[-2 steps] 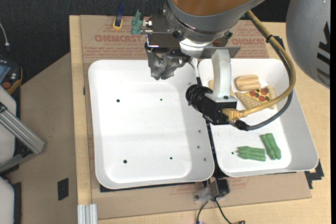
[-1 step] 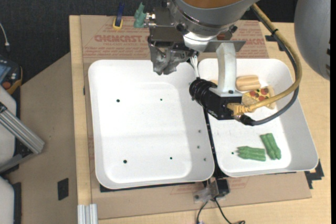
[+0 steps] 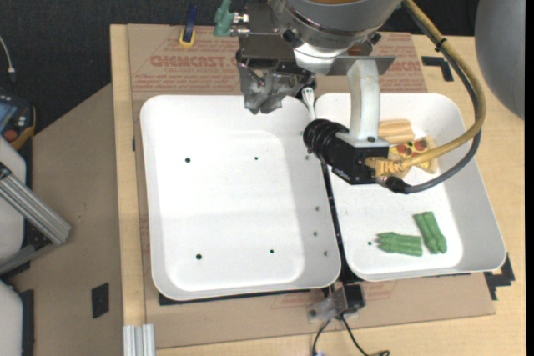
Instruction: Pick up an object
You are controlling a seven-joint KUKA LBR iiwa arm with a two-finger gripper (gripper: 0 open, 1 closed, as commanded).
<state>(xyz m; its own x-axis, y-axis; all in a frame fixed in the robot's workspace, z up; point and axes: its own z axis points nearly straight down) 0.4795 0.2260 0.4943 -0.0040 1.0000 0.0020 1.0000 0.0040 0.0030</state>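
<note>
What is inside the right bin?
In the right bin: two green pieces near the front, a tan object farther back. The arm covers whatever lies beside it.

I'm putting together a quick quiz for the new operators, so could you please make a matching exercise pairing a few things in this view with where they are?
Things:
1. green pieces
2. tan ridged piece
3. gripper
4. blue and yellow clip

Places:
A. on the cardboard beyond the bins
B. near corner of the right bin
C. over the far edge of the left bin
D. far part of the right bin, beside the arm's cabling

Pairs: 1-B, 2-D, 3-C, 4-A
</note>
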